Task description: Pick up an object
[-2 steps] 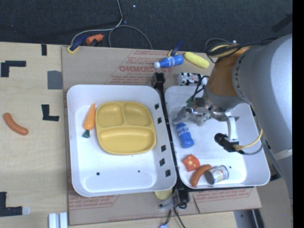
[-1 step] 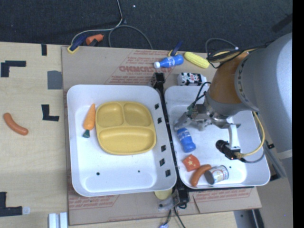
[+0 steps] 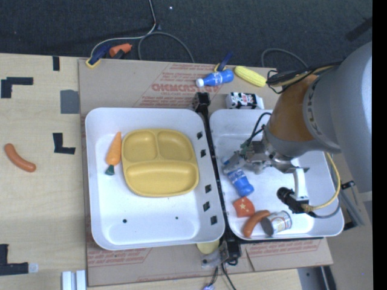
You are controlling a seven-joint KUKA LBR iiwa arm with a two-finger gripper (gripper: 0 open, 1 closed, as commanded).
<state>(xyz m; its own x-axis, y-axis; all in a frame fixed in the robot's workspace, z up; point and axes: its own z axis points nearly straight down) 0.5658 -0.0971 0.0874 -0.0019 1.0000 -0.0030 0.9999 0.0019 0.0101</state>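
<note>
Nearest the camera, in the right bin (image 3: 323,225), a silver can (image 3: 279,223) is lying against a sausage (image 3: 254,221), with a red piece (image 3: 243,206) just above. Farther in, a blue bottle (image 3: 240,182) is lying just under the gripper (image 3: 245,160) — whether the claw is released or clenched, I cannot tell. The left bin (image 3: 100,180) is carrying a yellow divided plate (image 3: 160,162) beside a carrot (image 3: 113,150).

Two white bins (image 3: 97,162) (image 3: 323,225), one yellow tray (image 3: 160,162), two sausages (image 3: 19,157) (image 3: 255,221), one carrot (image 3: 113,150), two blue bottles (image 3: 216,79) (image 3: 240,183).
</note>
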